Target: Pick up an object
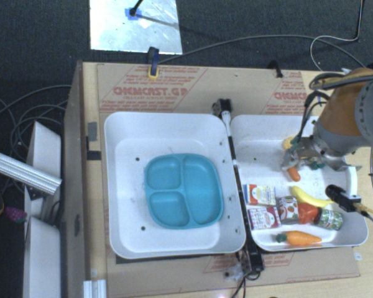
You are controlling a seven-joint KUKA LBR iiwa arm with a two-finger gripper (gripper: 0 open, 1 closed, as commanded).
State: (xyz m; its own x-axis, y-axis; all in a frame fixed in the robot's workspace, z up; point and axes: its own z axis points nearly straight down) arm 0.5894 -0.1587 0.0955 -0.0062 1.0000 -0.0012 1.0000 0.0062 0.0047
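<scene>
One small orange piece (pixel 294 174) lies on the right bin (pixel 261 135) floor, just below the hand (pixel 300 159), apparently apart from it. Hand state: cannot tell. Nearer the front wall: banana (pixel 309 197), two cartons (pixel 261 205), carrot (pixel 298 238). Left bin (pixel 121 166) holds a blue divided tray (pixel 183 188).

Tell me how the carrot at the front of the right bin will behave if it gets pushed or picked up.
The carrot looks like a smooth toy, so it is probably stiff and light. Its round, tapered body may roll or swing around its thin end when nudged. It lies against the front wall of the right bin, close to the small cartons, so a pincer may have little room and could slip off.
</scene>
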